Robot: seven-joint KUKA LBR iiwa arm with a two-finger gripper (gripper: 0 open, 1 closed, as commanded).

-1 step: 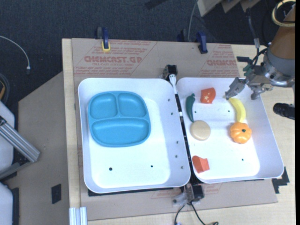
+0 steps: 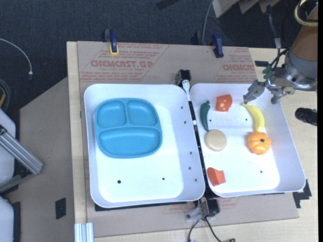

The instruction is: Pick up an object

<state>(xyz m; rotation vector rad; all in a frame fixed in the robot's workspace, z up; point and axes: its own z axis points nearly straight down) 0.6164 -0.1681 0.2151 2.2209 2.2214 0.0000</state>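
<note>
The right bin [image 2: 282, 180] holds several toy foods: a yellow banana [image 2: 257, 118], an orange pumpkin-like fruit [image 2: 259, 142], a red strawberry [image 2: 224, 103], a green pepper [image 2: 204, 114], a beige round bun [image 2: 216, 139] and a small red block [image 2: 216, 175]. My gripper [image 2: 264, 96] hangs over the far right part of this bin, just above the banana's upper end. Its two fingers are spread apart with nothing between them.
The left bin [image 2: 146, 185] holds a blue three-compartment plate [image 2: 128, 127]. Blue clamps [image 2: 113, 40] sit on the cardboard's far edge. The arm's grey wrist with an orange band [image 2: 305, 54] comes in from the upper right.
</note>
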